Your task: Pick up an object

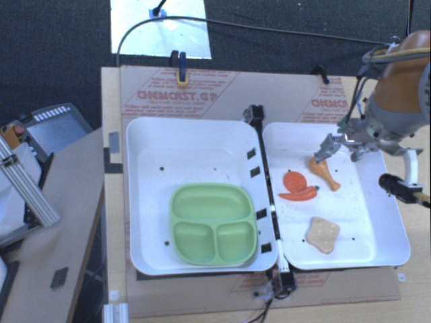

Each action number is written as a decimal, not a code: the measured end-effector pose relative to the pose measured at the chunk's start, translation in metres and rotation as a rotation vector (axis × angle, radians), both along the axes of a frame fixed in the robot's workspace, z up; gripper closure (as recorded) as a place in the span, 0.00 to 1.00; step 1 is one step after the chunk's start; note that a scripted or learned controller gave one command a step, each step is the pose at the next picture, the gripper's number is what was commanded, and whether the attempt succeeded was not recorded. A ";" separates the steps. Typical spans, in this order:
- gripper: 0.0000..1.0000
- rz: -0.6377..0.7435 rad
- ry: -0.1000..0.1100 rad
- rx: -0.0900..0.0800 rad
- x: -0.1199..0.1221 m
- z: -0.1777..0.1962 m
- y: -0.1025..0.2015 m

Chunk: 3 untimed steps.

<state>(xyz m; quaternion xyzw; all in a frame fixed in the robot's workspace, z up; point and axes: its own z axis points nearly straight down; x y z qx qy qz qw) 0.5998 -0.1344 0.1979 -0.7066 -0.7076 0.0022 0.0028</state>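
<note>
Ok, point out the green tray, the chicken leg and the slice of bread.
green tray (214, 200): camera view, its top compartment.
chicken leg (326, 174): camera view, middle of the drumstick.
slice of bread (322, 233): camera view, its centre.

Arm (401, 79) cut off by right frame edge; upper links out of view. Gripper (328, 148) fingertips blurred against drumstick-shaped toy (324, 172), contact unresolved. Grey device (47, 130) at left edge cropped, type unclear.

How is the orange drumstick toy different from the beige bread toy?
The drumstick is orange, long and thin, lying slantwise; the bread is pale beige, squat and blocky. The drumstick lies by the gripper; the bread lies nearer the front rim, apart from it. Both lie in the right bin.
</note>
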 end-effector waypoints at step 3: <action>1.00 0.001 -0.002 0.001 0.008 -0.100 -0.006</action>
